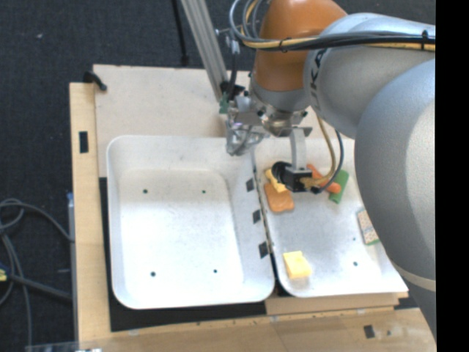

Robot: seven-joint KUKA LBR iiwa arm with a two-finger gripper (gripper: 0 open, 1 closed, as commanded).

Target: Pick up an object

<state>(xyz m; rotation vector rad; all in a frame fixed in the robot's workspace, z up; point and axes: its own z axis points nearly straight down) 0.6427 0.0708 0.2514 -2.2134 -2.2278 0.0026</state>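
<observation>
Hanging over the far end of the seam btwn the two bins, the gripper sits up and to view-left of the tan block, apart from it; whether it's spread or closed can't be told from this angle. The tan block lies in the right bin, just inside that bin's view-left wall, in its far half. The yellow block is in the same bin, nearer the camera than the tan block and a bit view-right, well apart from it, close to the near rim. The green piece lies view-right of the tan block, w/ a small orange bit btwn them & slightly farther back. A striped card sits further view-right of the tan block, at the edge of the arm. The left bin lies view-left of the tan block, across the seam. Both bins rest on the tabletop, which shows bare beyond the tan block, past the bins' far rims.
</observation>
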